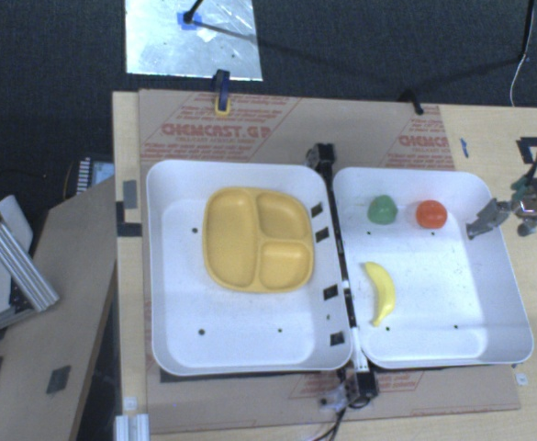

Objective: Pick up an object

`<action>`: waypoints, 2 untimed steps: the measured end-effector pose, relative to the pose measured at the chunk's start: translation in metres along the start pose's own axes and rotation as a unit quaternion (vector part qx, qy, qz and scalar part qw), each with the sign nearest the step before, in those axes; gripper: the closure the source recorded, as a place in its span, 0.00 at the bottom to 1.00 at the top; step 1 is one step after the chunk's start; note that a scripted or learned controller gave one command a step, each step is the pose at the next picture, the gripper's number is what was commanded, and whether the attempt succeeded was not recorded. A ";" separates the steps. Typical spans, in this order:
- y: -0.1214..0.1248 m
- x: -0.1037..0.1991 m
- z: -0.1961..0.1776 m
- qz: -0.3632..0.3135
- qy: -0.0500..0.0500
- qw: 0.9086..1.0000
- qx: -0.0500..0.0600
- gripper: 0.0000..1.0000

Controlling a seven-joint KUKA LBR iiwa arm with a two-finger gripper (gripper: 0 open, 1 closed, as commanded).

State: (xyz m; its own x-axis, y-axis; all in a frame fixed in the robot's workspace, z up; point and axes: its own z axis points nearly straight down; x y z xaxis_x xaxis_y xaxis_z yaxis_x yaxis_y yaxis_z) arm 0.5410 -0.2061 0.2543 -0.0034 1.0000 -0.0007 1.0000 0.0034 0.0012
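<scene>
In the right bin (pixel 502 329) lie three objects. A green ball-like object (pixel 383 209) and an orange-red one (pixel 431 214) sit side by side near the far wall. A yellow banana (pixel 381 292) lies nearer the front, close to the divider. My gripper (pixel 505 220) hangs at the right bin's right rim, to the right of the orange-red object and apart from it. It is open, with nothing between its fingers. The arm behind it is mostly cut off by the frame edge.
The left bin (pixel 176 329) holds a yellow divided plate (pixel 257 239). Black clips line the divider (pixel 337 246) between the bins. A cardboard sheet (pixel 277 122) lies under both bins, and a shiny metal sheet (pixel 193 24) lies on the floor beyond.
</scene>
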 end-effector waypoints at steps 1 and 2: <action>-0.007 0.007 0.049 0.001 0.001 1.000 0.001 0.00; 0.000 0.000 0.098 0.001 0.000 1.000 0.001 0.00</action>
State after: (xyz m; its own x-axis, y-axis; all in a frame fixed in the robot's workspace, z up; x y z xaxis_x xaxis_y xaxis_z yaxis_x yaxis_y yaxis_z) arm 0.5413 -0.2061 0.1563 -0.0005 1.0000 -0.0001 1.0000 0.0005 -0.0005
